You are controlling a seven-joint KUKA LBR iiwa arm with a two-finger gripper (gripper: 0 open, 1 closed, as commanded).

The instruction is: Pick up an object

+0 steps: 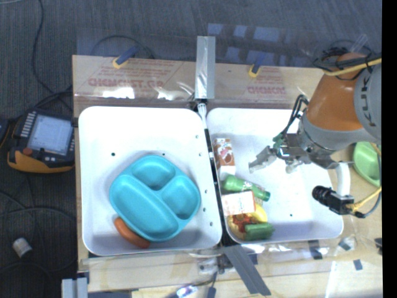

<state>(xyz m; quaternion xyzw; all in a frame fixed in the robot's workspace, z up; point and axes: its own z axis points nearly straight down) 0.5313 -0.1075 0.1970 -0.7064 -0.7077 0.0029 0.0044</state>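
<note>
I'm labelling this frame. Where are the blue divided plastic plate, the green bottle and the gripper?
Blue divided plastic plate [155, 197], camera view, central ridge.
Green bottle [243, 186], camera view, body.
Gripper [263, 159], camera view, between its fingertips.

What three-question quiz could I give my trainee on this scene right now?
1. True or false: the blue sectioned plastic plate lies in the right white bin.
2. What pokes out from under that plate? A) orange carrot-like item B) a spoon
3. Which bin does the two-finger gripper hover over?

Key: 1 false, it lies in the left white bin; 2 A; 3 the right bin, near the green bottle.
</note>
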